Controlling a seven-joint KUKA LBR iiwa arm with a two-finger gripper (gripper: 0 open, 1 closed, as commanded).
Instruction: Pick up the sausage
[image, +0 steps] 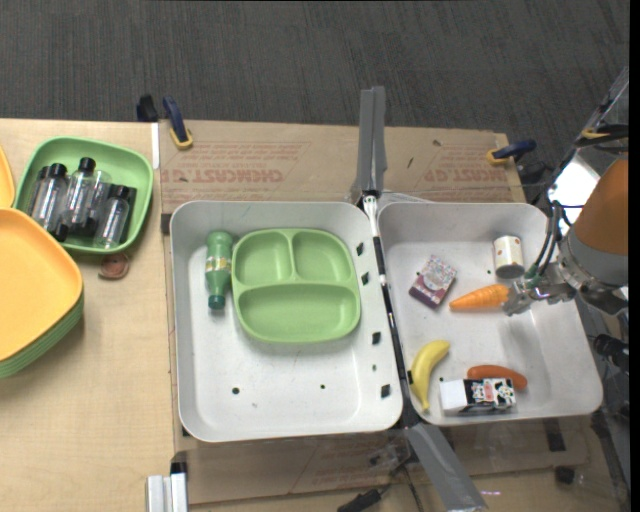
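Note:
The sausage (497, 374), short and reddish-brown, lies near the front of the right bin (560, 345), just behind a small black-and-white carton (478, 395). My gripper (520, 298) hangs low over the right side of that bin, at the thick right end of an orange carrot (480, 297). It is well behind the sausage, with a bare strip of bin floor between them. Nothing is visibly held between the fingers. The orange band of the arm (612, 222) rises at the far right.
The right bin also holds a banana (428, 370), a pink packet (433, 281) and a white cup (508, 255). The left bin (280, 385) has a green divided plate (295, 285) and a green bottle (217, 268). A green tray of bottles (85, 195) and orange plates (35, 295) sit far left.

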